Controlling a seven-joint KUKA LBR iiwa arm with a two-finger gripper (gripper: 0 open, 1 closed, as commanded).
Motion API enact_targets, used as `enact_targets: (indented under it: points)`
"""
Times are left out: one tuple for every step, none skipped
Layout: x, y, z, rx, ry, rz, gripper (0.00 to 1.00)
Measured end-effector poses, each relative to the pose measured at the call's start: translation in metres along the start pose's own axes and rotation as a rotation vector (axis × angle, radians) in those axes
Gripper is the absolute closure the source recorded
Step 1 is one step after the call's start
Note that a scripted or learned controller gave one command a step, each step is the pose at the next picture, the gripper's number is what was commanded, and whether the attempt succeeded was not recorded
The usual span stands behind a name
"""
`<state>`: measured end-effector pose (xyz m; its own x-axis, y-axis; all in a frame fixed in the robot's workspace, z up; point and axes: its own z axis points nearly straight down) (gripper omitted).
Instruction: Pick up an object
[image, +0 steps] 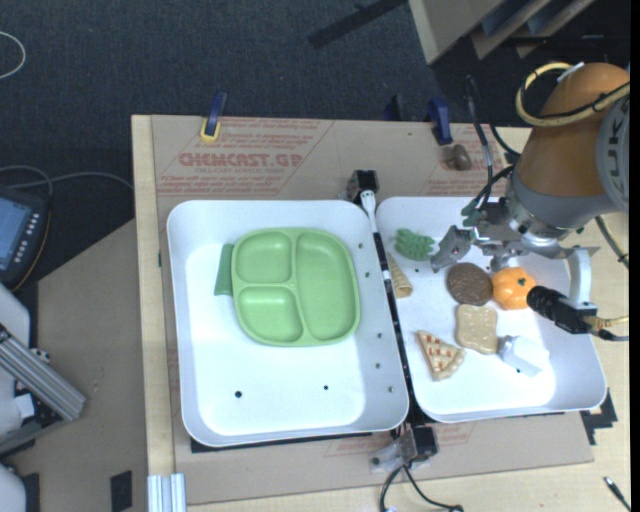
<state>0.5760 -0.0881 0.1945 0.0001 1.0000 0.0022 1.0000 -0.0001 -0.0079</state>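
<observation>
My bench (300, 150) lay under a sheet of brown board printed with red lettering, and it carried the two white bins side by side. The left bin (200, 390) held a green divided plate (296, 285) with three compartments, set toward the bin's far half, with a darker green piece showing from under its left edge. My arm (575, 130), grey with the orange band above the wrist, came in from the right and hung over the far part of the right bin (570, 385). My gripper (478, 238) sat low over that bin's far middle, just above a round brown cookie-like disc (469, 284); I could not tell whether it was spread or pressed together, since the metal parts ran together from above.

In the right bin the things to pick lay close together. The brown disc lay near the middle, touching or nearly touching an orange fruit (511, 288) on its right. Nearer the front edge lay a pale slice of toast (477, 328), and left of it a waffle-patterned wedge (439, 354). A green leafy toy (412, 243) lay at the far left of the bin, with a small tan cone-like piece (400, 281) just below it against the left wall. A small grey-white object (520, 354) rested right of the toast.
</observation>
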Motion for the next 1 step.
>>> enact_targets:
  points:
    - [-0.0037,0.0043,0.0453,-0.001,0.000,0.001,0.00]
